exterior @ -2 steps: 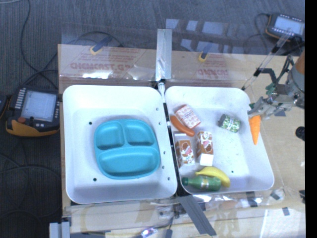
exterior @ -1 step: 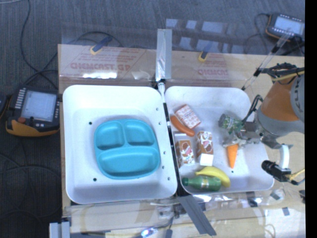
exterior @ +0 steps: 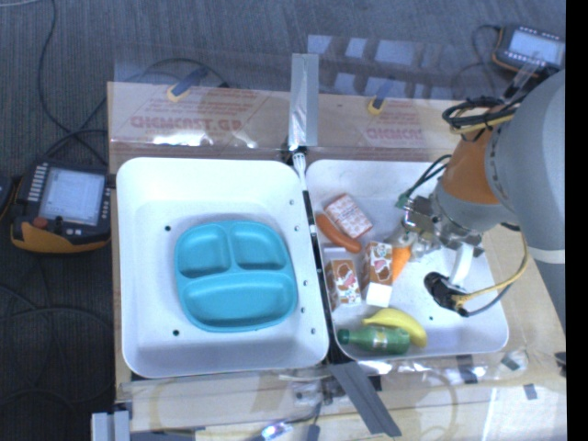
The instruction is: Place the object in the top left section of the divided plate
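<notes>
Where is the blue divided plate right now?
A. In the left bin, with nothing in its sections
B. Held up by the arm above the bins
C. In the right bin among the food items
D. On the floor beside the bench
A. The blue divided plate lies flat in the left bin, its three sections bare, while the banana and green bottle lie in the right bin.
</notes>
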